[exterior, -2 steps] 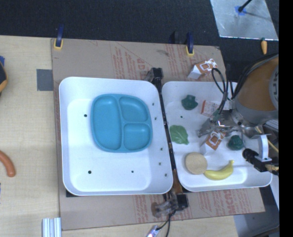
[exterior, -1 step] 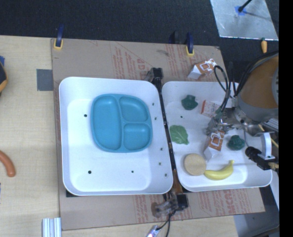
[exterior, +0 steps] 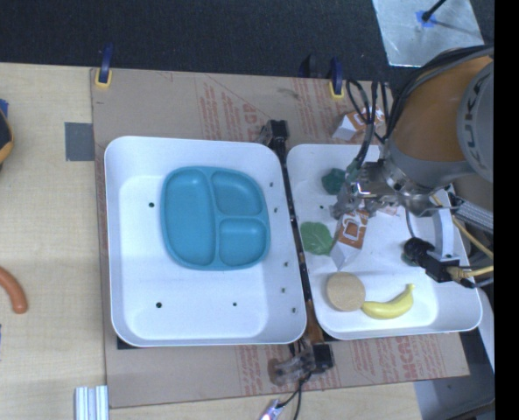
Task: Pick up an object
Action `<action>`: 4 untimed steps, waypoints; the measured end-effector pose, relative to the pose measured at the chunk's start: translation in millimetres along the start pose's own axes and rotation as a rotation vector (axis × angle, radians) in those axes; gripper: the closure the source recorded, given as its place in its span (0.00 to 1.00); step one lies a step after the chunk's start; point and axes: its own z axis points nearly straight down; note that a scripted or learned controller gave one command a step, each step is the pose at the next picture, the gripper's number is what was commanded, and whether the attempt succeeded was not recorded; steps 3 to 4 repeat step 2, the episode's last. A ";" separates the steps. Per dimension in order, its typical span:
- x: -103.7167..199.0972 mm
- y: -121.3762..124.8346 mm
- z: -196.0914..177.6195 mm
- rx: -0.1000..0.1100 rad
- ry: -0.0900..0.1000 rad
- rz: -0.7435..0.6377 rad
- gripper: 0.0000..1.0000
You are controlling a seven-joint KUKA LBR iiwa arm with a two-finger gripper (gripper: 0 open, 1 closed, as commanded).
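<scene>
grey arm (exterior: pixel 469 121), orange band; black cables

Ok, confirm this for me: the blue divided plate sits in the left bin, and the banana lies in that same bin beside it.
One thing is off. The camera view shows the blue divided plate in the left bin, but the banana lies in the right bin, next to a round tan piece.
</scene>
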 end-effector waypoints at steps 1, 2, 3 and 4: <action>40.3 -7.9 -41.9 0.000 0.000 0.002 1.00; 105.7 25.0 -40.4 0.001 0.000 0.001 1.00; 105.7 25.0 -40.4 0.001 0.000 0.001 1.00; 105.7 25.0 -40.4 0.001 0.000 0.001 1.00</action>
